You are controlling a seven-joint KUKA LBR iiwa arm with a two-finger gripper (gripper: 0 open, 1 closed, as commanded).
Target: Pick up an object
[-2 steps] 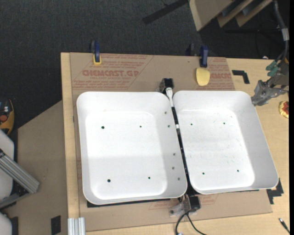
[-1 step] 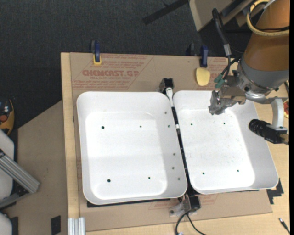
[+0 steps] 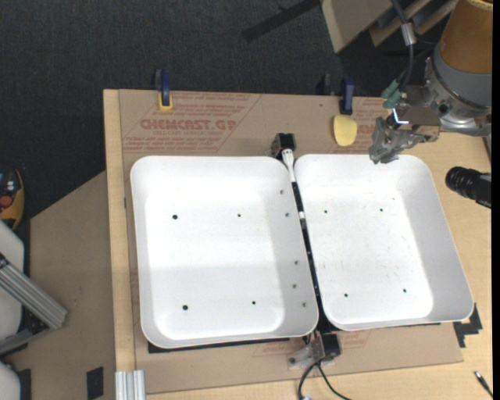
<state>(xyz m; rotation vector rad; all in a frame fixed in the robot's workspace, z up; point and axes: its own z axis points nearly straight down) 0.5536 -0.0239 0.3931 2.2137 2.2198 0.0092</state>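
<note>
A small pale yellow object [image 3: 344,130] lies on the brown board just behind the right bin's [image 3: 437,234] far left corner, outside both bins. My gripper [image 3: 384,151] hangs over the far rim of the right bin, a short way to the right of the yellow object and apart from it. Nothing shows in the gripper. The left bin [image 3: 148,234] sits beside the right one, with small dark dots on both white floors.
Two clamps [image 3: 163,87] [image 3: 347,95] grip the board's far edge. A black clip [image 3: 283,144] and a dark strip run between the bins, with another clip and cable [image 3: 320,348] at the near edge. Cardboard pieces [image 3: 367,23] lie beyond the bench.
</note>
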